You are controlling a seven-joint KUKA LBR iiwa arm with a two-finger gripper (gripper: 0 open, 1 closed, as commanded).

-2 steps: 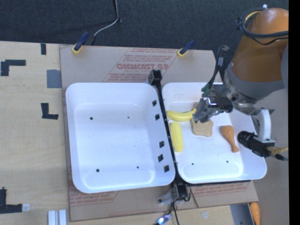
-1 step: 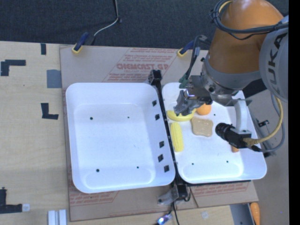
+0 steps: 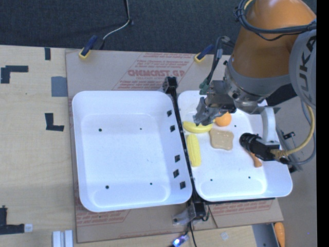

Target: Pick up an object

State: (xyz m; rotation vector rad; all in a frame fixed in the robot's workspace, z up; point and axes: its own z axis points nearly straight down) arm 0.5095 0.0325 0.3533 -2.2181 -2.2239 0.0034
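— Jaws: gripping anything? The gripper (image 3: 204, 116) hangs right over the banana (image 3: 197, 127).

— I cannot tell whether they are apart or together; they are too dark and small. The banana lies in the right bin (image 3: 231, 189), against its wall beside the left bin (image 3: 123, 153), so there is little room on that side.

— What is near the banana?

— The corn cob (image 3: 193, 150) is just below it, and the orange (image 3: 222, 119) and bread slice (image 3: 221, 140) are to its right. Beyond those the floor is open.

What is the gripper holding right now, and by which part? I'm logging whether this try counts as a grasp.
It cannot be told. The gripper sits low over the banana in the right bin, but no object shows between its tips.
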